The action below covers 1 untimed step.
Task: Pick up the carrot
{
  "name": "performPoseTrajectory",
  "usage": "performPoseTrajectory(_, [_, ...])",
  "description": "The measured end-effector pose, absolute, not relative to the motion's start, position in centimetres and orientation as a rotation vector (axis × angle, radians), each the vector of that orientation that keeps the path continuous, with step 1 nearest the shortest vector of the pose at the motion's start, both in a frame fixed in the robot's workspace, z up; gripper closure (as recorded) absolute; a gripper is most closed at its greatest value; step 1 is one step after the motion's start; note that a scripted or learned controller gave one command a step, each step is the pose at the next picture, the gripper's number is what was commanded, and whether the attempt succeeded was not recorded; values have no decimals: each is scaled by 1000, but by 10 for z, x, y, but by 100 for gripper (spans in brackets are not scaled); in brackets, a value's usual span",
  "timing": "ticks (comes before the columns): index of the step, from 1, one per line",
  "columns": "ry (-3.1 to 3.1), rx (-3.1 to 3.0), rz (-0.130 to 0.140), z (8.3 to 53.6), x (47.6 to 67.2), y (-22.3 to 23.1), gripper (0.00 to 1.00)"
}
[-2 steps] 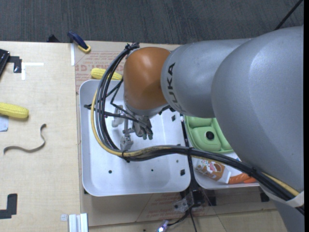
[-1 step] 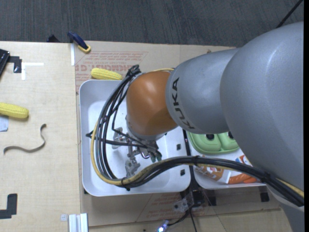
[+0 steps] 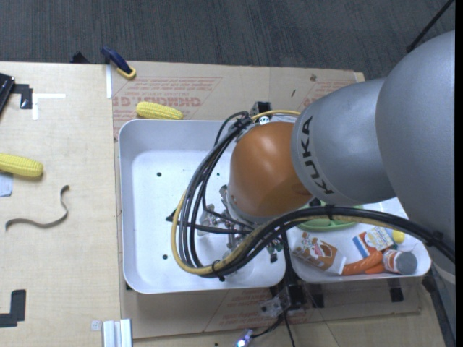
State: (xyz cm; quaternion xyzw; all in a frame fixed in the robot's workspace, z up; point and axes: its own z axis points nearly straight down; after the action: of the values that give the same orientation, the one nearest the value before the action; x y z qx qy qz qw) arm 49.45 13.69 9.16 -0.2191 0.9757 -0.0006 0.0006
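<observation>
Looking for: the carrot [image 3: 364,265], the orange thing lying flat in the right bin [image 3: 425,269].
Carrot spot: near the front wall of that bin, between a brown packet [image 3: 319,254] and a small tub with a grey lid [image 3: 403,261]. It looks to touch the tub, and a white and blue pack [image 3: 364,243] sits just behind it.
Arm: the big grey arm [image 3: 376,139] reaches in from the right, and its orange band [image 3: 264,168] hangs over the left bin [image 3: 145,215].
Gripper: the gripper [image 3: 230,231] is low over the left bin, tucked under the band and a loop of black and yellow cables [image 3: 194,223]. It is too hidden to say if it is wide or closed, or if it has anything.
Far or near: the carrot is well apart from the gripper, in the other bin.
Task so far: my guess is the pick-up has not started, as the carrot lies by itself.
How it may feel: likely a toy, so light, stiff and smooth, and it may slip or roll.
Where to grab: I would pinch it across the thick middle, on the bare orange part, away from the tub.
Watch out: the other things sit close, so a squeeze may bump them.
Also on the bench: two corn cobs, one behind the left bin [image 3: 159,110] and one far left [image 3: 20,166].
</observation>
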Motion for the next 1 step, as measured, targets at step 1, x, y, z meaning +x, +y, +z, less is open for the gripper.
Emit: performPoseTrajectory(1, [3122,-322,1,92,499,213,0])
